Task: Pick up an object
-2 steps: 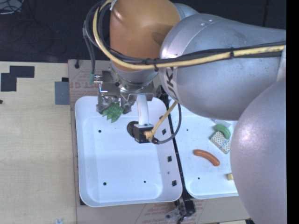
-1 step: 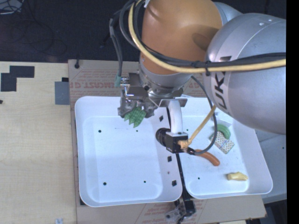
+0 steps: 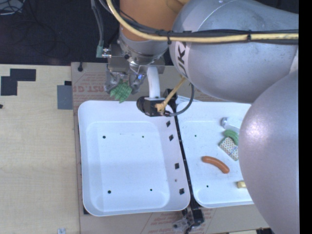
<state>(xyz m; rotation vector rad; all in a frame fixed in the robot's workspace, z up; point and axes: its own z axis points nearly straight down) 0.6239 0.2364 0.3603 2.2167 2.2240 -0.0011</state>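
Note:
My gripper (image 3: 122, 87) hangs above the far rim of the left bin (image 3: 92, 130), near its back edge. A small green object (image 3: 120, 92) sits between its fingers, lifted off the bin floor. In the right bin (image 3: 204, 199) lie an orange sausage-shaped piece (image 3: 215, 164), a green and patterned object (image 3: 229, 144), a small grey item (image 3: 224, 122) and a little yellow bit (image 3: 241, 184). The big grey arm hides much of the right bin.
The arm's body fills the upper right and right side. A white tube and black cable loop (image 3: 155, 104) hang by the wrist over the divider between the bins. Wooden bench (image 3: 34, 155) lies to the left.

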